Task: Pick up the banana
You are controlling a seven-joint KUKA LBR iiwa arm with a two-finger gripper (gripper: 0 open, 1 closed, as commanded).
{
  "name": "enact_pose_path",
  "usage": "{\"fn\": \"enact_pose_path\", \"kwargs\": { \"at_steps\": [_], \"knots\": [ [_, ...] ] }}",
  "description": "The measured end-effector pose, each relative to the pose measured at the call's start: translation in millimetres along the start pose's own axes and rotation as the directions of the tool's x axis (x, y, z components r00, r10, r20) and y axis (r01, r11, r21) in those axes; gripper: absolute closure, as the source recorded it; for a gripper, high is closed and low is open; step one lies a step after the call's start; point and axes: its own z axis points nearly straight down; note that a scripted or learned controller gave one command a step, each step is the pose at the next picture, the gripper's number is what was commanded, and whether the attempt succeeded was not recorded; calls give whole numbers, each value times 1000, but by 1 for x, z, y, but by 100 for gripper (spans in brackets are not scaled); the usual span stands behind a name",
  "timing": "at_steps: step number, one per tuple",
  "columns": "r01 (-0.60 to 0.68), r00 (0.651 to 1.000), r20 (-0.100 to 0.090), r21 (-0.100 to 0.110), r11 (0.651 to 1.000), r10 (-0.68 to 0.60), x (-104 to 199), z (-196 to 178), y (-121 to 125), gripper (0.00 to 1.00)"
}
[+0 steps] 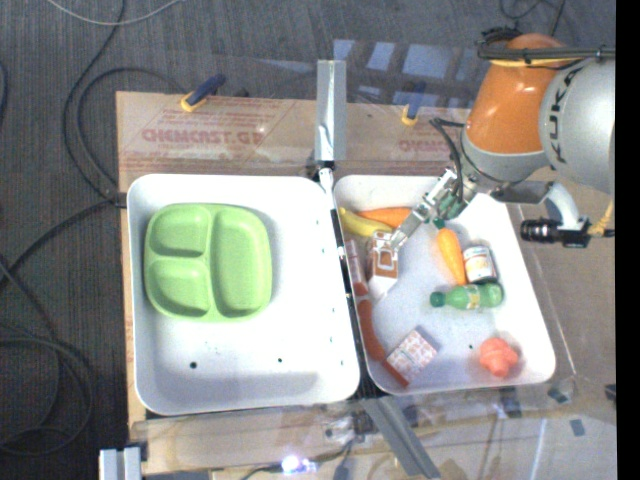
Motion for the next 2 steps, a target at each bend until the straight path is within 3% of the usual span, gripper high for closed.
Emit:
{"fn": "enact_pose_path", "kwargs": {
  "at_steps": [1, 2],
  "knots": [
    [-312, 950, -4, 1, 950, 312, 73, -18, 11, 0],
    [-454, 891, -4, 3, 891, 454, 118, -32, 2, 0]
  ]
}}
